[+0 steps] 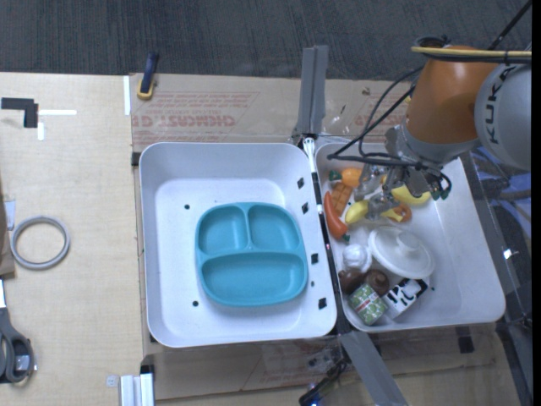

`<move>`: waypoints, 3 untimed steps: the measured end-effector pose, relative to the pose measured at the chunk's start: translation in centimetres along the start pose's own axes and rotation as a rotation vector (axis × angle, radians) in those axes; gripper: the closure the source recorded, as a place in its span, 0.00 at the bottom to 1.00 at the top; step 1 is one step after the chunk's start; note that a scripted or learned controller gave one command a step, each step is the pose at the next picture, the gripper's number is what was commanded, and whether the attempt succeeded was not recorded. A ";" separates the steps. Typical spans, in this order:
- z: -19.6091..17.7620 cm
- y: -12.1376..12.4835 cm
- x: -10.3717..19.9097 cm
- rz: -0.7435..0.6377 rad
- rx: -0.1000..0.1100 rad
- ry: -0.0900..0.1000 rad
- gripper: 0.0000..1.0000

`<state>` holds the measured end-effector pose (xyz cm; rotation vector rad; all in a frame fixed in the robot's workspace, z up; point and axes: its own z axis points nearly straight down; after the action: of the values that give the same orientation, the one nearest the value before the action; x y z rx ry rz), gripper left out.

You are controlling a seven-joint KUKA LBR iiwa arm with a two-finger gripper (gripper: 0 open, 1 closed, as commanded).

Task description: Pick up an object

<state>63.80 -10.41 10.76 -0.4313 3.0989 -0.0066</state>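
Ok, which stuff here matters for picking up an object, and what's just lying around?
Job:
hand
right bin
yellow toy
white lid
green carton

Lying about:
left bin
blue divided plate
tape roll
scissors

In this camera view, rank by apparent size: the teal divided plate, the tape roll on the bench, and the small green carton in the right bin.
1. teal divided plate, clearly largest.
2. tape roll, a grey ring at the left.
3. green carton, smallest, partly hidden among clutter, so its full extent is unsure.
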 end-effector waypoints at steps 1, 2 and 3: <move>-8.6 5.2 -3.9 -0.057 -0.006 0.005 1.00; -16.8 3.5 -3.5 -0.015 -0.005 0.006 1.00; -14.1 4.3 -3.4 -0.039 -0.006 0.009 1.00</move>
<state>65.73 -5.27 24.83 -0.4930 3.0995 -0.0003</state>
